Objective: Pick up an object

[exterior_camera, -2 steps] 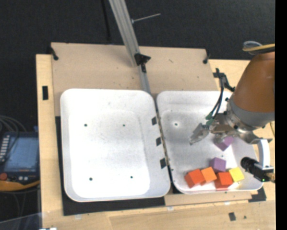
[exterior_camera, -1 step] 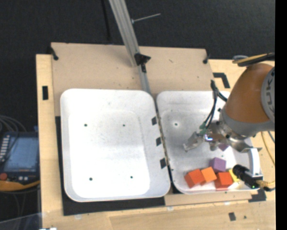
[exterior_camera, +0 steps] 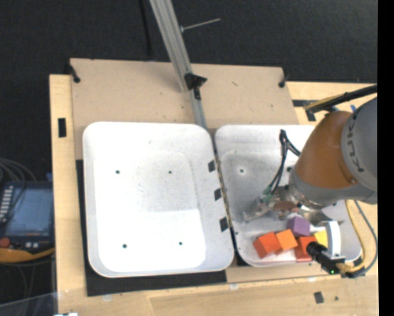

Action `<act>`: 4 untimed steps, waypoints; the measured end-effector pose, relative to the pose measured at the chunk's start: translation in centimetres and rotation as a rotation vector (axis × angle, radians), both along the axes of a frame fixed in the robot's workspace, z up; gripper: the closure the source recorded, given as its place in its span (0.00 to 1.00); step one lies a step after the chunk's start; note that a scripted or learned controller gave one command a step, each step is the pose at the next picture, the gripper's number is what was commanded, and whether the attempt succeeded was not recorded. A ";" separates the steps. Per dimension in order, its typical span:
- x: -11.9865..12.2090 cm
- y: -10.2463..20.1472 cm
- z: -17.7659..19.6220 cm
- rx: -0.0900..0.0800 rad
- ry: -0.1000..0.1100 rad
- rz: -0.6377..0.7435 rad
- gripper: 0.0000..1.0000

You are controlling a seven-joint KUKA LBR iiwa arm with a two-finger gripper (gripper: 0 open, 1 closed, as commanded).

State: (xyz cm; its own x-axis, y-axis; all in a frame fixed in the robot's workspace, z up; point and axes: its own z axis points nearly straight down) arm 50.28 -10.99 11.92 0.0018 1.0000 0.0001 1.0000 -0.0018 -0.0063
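Your gripper [exterior_camera: 274,207] hangs low inside the right bin [exterior_camera: 250,143], just above and left of a cluster of blocks: 2 orange blocks [exterior_camera: 276,242], 1 purple block [exterior_camera: 300,226], 1 yellow piece [exterior_camera: 320,234]. Nothing visibly sits in its grasp, and whether it is released or clenched cannot be told. The pickup looks not yet done.

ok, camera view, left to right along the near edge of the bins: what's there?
Handheld pendant with screen → left bin → right bin → orange block → purple block → yellow piece.
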 end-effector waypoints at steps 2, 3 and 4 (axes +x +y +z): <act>0.5 -0.5 7.7 -0.002 -0.014 0.005 1.00; 0.7 -0.6 9.5 -0.001 -0.011 0.006 1.00; 3.0 3.6 10.7 0.000 -0.009 0.009 1.00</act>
